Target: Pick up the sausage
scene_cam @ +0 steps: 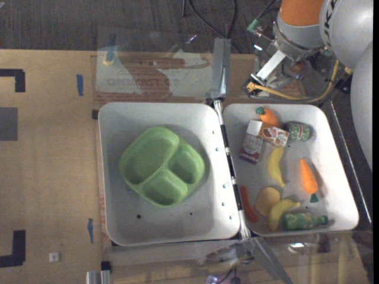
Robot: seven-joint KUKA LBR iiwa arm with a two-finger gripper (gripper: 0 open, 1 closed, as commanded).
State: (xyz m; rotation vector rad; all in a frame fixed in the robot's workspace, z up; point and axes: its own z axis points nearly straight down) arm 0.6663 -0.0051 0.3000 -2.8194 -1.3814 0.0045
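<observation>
The arm (308, 5) hangs over the table beyond the far rim of the right bin (339, 158), outside the bin. From this angle I cannot tell whether the jaws are apart or together. The sausage (247, 203), a slim red piece, lies well apart from the jaws, at the opposite end of that bin and a little to view-left of them. It rests along the bin's left wall, with a pale round slice (267, 199) just beside it on the side away from the wall. The step in hand looks like the approach, and no grasp has begun. To do it well, the jaws should probably travel high over the carton (253, 147) and banana (276, 165) that lie between. They should then turn to close across the sausage's short width and come down with one side in the narrow gap at the wall. The wall and the slice leave little room, so a centred, straight descent matters most.
</observation>
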